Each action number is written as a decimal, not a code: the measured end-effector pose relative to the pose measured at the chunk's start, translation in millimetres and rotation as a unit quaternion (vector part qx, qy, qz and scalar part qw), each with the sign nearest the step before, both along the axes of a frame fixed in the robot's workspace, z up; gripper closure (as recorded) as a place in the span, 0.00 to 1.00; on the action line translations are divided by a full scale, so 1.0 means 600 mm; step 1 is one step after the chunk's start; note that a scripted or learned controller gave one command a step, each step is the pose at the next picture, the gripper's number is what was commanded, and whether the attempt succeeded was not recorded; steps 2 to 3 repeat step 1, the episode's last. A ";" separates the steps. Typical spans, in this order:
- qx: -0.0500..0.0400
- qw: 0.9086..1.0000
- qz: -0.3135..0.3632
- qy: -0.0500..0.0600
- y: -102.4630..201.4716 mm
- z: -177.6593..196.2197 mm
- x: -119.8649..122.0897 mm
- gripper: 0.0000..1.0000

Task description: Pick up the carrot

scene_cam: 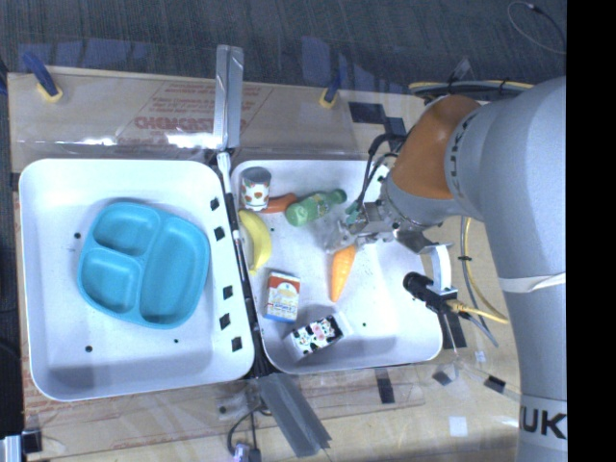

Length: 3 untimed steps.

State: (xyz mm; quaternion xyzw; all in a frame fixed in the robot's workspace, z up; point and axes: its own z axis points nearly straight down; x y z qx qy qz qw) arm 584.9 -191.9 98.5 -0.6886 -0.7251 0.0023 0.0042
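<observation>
Left bin [38,287]: a blue divided plate [144,261] is held in it, nothing on the plate. Right bin [404,340]: along its left wall a small cup [255,189] and a banana [255,239] are seen, then a small juice carton [282,296] and a black-and-white patterned box [317,333] nearer the front. A green bottle [314,207] lies toward the back, with an orange-red item touching its left end (too small to identify). The carrot [341,272] lies mid-bin, thick end toward the back, tip toward the front.

The claw [358,221] is placed just over the carrot's thick end; whether its fingers are apart or together cannot be told, since the wrist blocks the view. No grip on the carrot can be confirmed.

For a good pick, the grip should be centred across the carrot's thicker half, fingers square to its length, and the descent kept clear of the bottle nearby. Closure should be verified before lifting.
</observation>
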 end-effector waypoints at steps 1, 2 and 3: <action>-0.001 0.999 -0.044 -0.002 0.063 0.124 0.039 1.00; -0.001 0.999 -0.044 -0.002 0.063 0.124 0.039 1.00; -0.001 0.999 -0.044 -0.002 0.063 0.124 0.039 1.00</action>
